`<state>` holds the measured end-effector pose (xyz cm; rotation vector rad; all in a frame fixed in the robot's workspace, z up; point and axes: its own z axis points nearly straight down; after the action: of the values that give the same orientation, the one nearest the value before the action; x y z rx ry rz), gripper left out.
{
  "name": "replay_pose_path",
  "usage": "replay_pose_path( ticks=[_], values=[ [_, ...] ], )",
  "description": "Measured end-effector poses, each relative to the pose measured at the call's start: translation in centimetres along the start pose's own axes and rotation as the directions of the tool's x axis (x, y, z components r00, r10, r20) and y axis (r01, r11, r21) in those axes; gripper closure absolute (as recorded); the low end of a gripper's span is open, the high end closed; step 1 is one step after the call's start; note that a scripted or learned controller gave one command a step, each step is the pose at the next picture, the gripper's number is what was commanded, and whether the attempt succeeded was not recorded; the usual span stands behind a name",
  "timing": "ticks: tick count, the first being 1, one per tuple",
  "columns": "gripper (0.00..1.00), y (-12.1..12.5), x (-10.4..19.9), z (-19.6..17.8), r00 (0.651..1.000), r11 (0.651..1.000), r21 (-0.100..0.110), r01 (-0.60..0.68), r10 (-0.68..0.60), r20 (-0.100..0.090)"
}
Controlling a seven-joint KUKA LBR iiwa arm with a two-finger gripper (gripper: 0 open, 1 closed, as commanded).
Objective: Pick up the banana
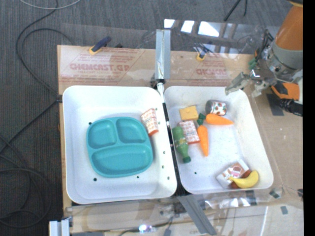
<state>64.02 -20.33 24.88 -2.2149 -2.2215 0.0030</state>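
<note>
**A:** Status? What step are we on?

**B:** Pre-approach, I'd say. Arm (290, 28) sits high at the right, outside the right bin (256, 132). Gripper (244, 81) hovers just off that bin's far right corner, nothing between the fingers. Open or closed, cannot tell; too small and cluttered there.

**A:** Layout, big to small?

**B:** Left bin (74, 146) holds a teal divided plate (119, 145), with a small red-and-white packet (150, 121) at the plate's far right edge. Right bin has the toy food: two carrots (203, 139), a yellow block (188, 113), a green bottle-like piece (180, 144), a pink packet (189, 132), a dark wrapped item (216, 107).

**A:** Banana?

**B:** Banana (246, 180) lies in the near right corner of the right bin, close to the wall. Yellow, curved, lying flat, darker tips. It touches a red-and-white packet (232, 172) on its left.

**A:** Next move?

**B:** Likely travel along the bin's right side towards the near corner, then descend. Corner wall and the touching packet leave little room for the fingers; probably best to close across the banana's narrow width.
</note>
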Motion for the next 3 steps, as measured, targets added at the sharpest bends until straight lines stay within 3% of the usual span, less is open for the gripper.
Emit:
replay_pose_path(
  ticks=[1, 2, 3],
  values=[
    [0.00, -7.6, -1.6, 3.0, 0.992, 0.992, 0.001, -0.126, 0.126, -0.001],
    [0.00, -15.2, -0.2, 10.0, 1.000, 1.000, 0.001, -0.001, 0.001, -0.001],
    [0.00, -14.9, -1.0, 15.9, 0.990, 0.990, -0.011, 0.141, -0.141, -0.013]
  ],
)
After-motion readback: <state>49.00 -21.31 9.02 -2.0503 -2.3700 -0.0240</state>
